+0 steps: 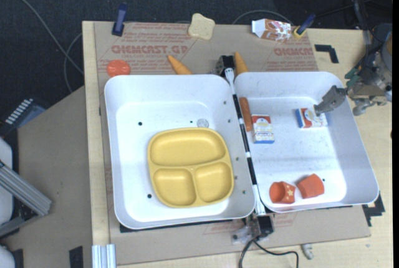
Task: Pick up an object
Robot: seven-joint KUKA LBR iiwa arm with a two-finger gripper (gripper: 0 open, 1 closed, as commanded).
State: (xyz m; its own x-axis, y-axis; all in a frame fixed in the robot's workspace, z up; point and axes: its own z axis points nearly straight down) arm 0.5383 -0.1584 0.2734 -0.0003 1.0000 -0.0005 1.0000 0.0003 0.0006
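The claw (325, 105) is hovering at right-centre frame, touching the small carton (310, 118) in the right bin (355, 154), its grip unreadable; the carton looks light, crushable, best pinched across its flat sides.

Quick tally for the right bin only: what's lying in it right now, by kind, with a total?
Small cartons: 2, one near the middle, one by the end effector at
Orange-red toy pieces near the front wall: 2, at and
Orange stick along the left wall: 1
Total: 5
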